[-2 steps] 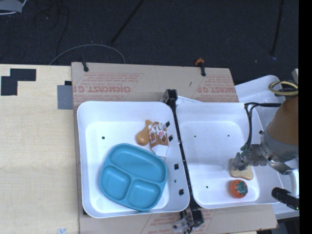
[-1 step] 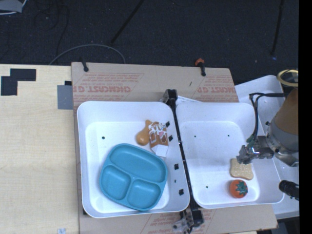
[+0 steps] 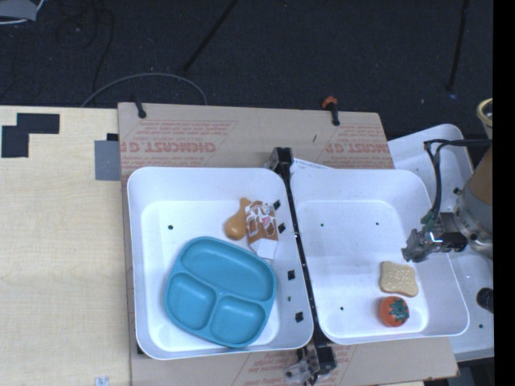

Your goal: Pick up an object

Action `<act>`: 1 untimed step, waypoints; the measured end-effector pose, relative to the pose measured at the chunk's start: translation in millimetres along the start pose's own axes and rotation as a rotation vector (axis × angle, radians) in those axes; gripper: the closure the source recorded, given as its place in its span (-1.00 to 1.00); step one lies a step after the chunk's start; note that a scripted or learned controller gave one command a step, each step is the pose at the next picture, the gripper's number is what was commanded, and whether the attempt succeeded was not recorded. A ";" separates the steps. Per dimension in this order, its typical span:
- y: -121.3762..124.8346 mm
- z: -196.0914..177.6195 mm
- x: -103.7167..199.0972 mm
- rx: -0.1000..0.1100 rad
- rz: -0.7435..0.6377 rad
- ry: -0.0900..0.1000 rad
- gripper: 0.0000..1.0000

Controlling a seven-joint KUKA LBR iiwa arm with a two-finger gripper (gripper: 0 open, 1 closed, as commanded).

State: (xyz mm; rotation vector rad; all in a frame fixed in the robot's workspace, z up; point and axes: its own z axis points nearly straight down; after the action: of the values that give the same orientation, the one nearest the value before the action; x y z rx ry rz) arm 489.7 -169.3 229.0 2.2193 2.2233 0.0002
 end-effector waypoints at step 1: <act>23.5 -9.1 49.4 0.002 -0.003 0.002 1.00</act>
State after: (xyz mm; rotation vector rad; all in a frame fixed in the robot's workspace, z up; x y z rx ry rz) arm 513.1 -119.8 238.1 2.2171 2.2288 0.0003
